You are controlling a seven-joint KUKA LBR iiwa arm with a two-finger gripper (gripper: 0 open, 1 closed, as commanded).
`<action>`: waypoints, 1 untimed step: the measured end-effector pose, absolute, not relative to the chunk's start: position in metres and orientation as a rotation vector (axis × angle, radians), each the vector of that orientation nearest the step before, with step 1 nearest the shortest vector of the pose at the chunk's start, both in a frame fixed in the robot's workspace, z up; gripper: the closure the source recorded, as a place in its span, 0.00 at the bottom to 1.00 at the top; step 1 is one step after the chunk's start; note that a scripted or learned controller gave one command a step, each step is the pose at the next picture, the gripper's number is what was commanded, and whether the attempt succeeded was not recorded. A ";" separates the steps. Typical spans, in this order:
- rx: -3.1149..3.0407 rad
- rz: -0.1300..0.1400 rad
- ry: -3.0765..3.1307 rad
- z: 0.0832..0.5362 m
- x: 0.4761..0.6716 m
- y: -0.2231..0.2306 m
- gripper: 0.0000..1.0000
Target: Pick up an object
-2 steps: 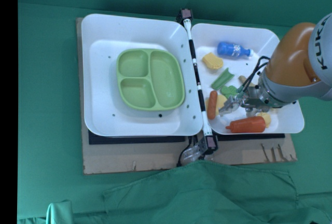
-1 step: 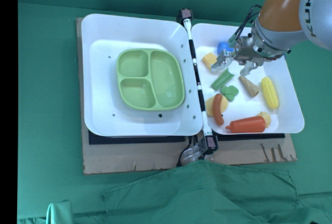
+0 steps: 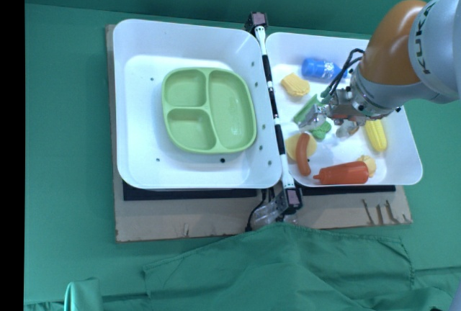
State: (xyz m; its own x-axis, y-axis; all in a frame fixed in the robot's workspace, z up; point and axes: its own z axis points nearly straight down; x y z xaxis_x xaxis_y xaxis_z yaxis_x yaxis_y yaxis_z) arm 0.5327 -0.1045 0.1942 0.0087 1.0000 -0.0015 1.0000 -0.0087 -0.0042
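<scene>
1. Two shallow white bins of smooth moulded plastic with rounded corners are seen side by side on the counter (image 3: 65, 122), which is draped in green cloth. A brown cardboard sheet (image 3: 180, 227) lies under them.
2. Left bin (image 3: 137, 50): a light green, glossy divided plate (image 3: 209, 110) with three compartments and rounded-square outline is set at a slight tilt.
3. Right bin (image 3: 403, 158), toy food in smooth plastic:
   - blue rounded bottle (image 3: 319, 69), above and left of the claw
   - ridged orange-yellow piece (image 3: 294, 85), left of the bottle
   - yellow corn cob (image 3: 375, 135), knobbly, long axis roughly vertical in view, just right of the claw
   - hot dog (image 3: 302, 151), red sausage in a pale bun, long axis near vertical, below and left of the claw
   - red ketchup bottle (image 3: 344, 173), long axis near horizontal, nozzle pointing left, below the claw
   - small yellow-orange piece (image 3: 368, 163), by the ketchup bottle's right end
4. Claw (image 3: 317, 117): lowered into the right bin on a green flat piece (image 3: 308, 111), long axis diagonal, lower-left to upper-right. The piece lies right at the claw tips.
5. Claw state cannot be told: tips are too small and cluttered, and a grasp on the green piece is not confirmed.
</scene>
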 end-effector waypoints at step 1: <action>-2.235 -0.006 -2.218 0.211 0.535 -0.103 1.00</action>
State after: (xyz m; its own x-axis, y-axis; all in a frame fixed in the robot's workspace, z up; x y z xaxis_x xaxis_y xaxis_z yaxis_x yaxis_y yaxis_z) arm 0.5354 -0.1031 0.2105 0.0076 1.0000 -0.0027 0.9999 -0.0076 0.0079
